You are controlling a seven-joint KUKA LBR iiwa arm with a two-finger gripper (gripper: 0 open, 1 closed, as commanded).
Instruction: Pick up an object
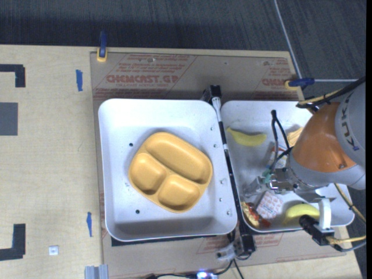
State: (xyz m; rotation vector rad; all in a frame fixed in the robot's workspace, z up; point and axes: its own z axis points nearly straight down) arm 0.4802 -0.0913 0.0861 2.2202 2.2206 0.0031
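The right bin [235,156] holds a yellow banana-like piece [247,137] at the back, another yellow banana [299,211] at the front right, and a red and white packet [264,207] at the front. My gripper [268,178] hangs low over the middle of this bin, just behind the packet, under the orange band of the arm [322,147]. Cables and the wrist cover its tips.
The left bin [113,156] holds a yellow three-part tray [170,170] in its middle. A black bar [224,150] runs between the bins. Cardboard [174,74] lies under both, with blue clamps at the back corners.
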